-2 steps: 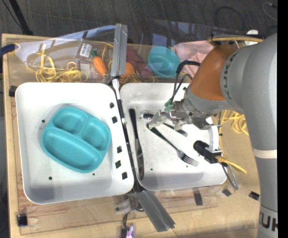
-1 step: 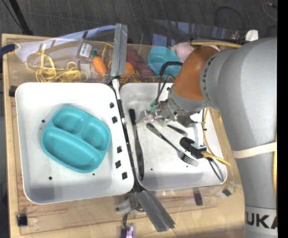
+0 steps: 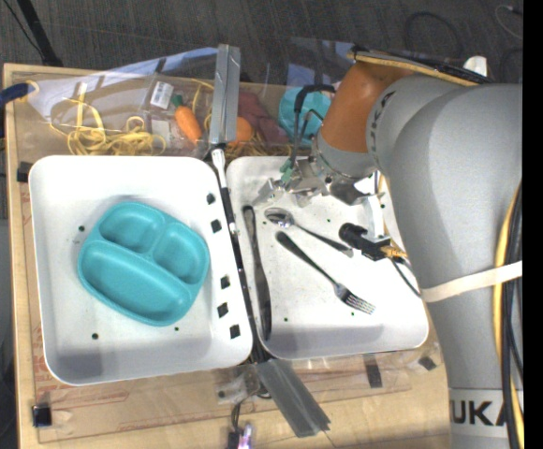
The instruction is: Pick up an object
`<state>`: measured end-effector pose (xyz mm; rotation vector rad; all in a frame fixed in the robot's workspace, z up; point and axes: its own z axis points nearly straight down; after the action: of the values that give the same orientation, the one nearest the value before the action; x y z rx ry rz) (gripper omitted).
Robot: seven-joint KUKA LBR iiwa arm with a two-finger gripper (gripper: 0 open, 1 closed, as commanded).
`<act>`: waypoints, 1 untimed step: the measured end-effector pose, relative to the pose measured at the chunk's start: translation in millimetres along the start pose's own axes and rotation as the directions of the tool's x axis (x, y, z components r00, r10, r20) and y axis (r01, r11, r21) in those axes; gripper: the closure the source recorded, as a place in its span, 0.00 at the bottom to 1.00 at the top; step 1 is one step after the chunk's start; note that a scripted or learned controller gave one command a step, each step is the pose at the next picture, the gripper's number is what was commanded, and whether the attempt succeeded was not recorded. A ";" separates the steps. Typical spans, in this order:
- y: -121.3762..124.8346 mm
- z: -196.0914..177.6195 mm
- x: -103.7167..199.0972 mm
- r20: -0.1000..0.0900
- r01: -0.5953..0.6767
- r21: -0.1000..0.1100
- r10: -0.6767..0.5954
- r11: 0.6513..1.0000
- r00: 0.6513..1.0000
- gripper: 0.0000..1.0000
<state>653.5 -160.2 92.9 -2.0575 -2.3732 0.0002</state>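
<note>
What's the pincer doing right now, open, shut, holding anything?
Pincer: cannot be told. It sits low at the far edge of the right bin, near the spoon.

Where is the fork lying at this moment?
The fork lies in the right bin, running diagonally with its tines toward the lower right. The spoon lies just above it; the teal plate is in the left bin.

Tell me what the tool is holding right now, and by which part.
It cannot be told. The tool sits low at the far edge of the right bin, near the spoon; nothing visibly sits in it.
</note>
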 end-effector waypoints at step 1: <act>-57.0 0.8 -10.3 -0.001 0.205 0.002 -0.205 0.979 0.979 0.00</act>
<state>598.5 -178.5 92.1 -1.8003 -2.5709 0.0016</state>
